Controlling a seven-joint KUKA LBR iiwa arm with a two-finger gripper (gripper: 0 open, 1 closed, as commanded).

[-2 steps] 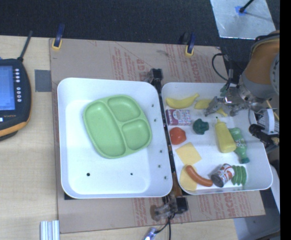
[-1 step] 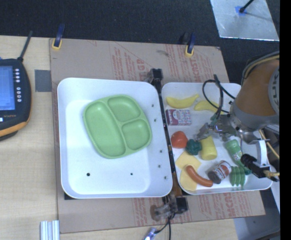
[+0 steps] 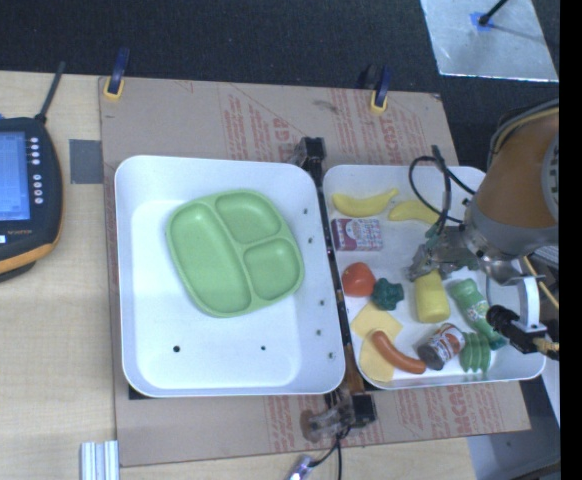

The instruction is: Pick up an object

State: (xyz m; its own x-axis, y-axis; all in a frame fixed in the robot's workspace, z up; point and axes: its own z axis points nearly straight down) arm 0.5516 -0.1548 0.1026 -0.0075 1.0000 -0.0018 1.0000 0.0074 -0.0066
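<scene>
Left bin (image 3: 141, 368): green three-compartment plate (image 3: 234, 252), smooth plastic. Right bin (image 3: 516, 376): banana (image 3: 363, 203), printed carton (image 3: 357, 233) (text unreadable), tomato (image 3: 358, 278), sausage (image 3: 396, 353), yellow cylinder (image 3: 430, 297), can (image 3: 440, 345). Claw (image 3: 439, 258) above the cylinder's top end; finger state cannot be told.

Divided plate (image 3: 236, 252) sat in the left bin (image 3: 141, 358). Right bin (image 3: 371, 175) was packed: banana (image 3: 363, 203) far, sausage (image 3: 396, 352) near, can (image 3: 441, 345) just right of it.
</scene>
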